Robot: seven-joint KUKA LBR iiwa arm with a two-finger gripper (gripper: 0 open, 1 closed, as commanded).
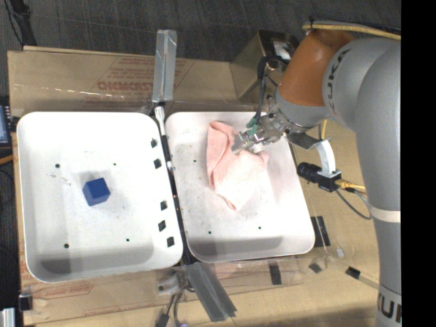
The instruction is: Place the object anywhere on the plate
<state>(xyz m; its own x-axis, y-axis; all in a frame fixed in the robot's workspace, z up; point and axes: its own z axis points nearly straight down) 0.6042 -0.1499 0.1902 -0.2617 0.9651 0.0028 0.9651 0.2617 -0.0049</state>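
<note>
Pink cloth (235, 169) lying in right bin (204, 240), hand (251, 140) down on its top edge. Open or closed? Cannot tell. No plate seen; placing not done yet.

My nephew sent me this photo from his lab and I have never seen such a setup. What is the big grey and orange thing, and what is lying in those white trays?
It is a robot arm seen by one camera fixed above the bench, looking down at a slant. The arm reaches in from the right. Its grasping part, the end effector, sits low at the upper edge of a pink cloth lying crumpled in the right bin. Whether it grips the cloth is too small to tell. The left bin holds a small blue cube, standing apart from everything else.
</note>
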